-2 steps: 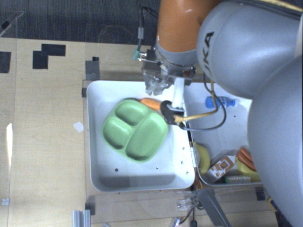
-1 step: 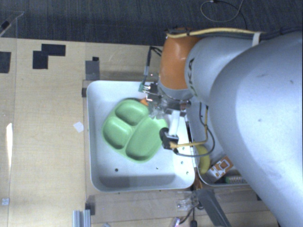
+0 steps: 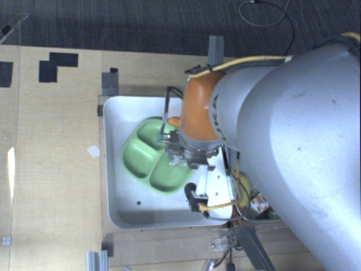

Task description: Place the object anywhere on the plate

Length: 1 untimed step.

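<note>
A light green plate (image 3: 145,154) with divided compartments lies in the left white bin (image 3: 115,151), toward its middle. The arm's wrist, with its orange band (image 3: 197,114), hangs directly over the plate's right side and covers it. The gripper (image 3: 179,154) sits under the wrist at the plate's right edge. A small orange piece (image 3: 174,121) peeks out beside the orange band, above the plate; what it is cannot be made out.
The big grey arm covers the right bin and most of the right half of the view. A yellow and dark item (image 3: 252,199) shows under the arm at lower right. Black squares mark the wooden bench at upper left.
</note>
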Tool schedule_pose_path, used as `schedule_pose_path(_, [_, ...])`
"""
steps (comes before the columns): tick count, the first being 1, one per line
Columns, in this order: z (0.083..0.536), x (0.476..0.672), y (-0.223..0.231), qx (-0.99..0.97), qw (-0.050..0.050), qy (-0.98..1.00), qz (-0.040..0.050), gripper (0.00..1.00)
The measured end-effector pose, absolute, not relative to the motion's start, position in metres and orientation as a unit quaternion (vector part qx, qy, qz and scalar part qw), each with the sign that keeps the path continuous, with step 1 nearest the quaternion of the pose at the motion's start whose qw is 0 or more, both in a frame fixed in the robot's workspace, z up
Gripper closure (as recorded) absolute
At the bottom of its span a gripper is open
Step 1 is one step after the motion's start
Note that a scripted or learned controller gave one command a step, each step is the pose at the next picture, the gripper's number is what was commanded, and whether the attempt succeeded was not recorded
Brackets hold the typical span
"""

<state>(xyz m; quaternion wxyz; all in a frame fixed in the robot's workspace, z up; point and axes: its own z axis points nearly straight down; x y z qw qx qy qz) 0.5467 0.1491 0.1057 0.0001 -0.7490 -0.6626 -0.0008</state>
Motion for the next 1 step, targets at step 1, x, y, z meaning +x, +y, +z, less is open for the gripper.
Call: schedule_pose_path(1, [0.1158,0.5248,0.1196,-0.667,-0.001,-0.745,-0.0031,1.00])
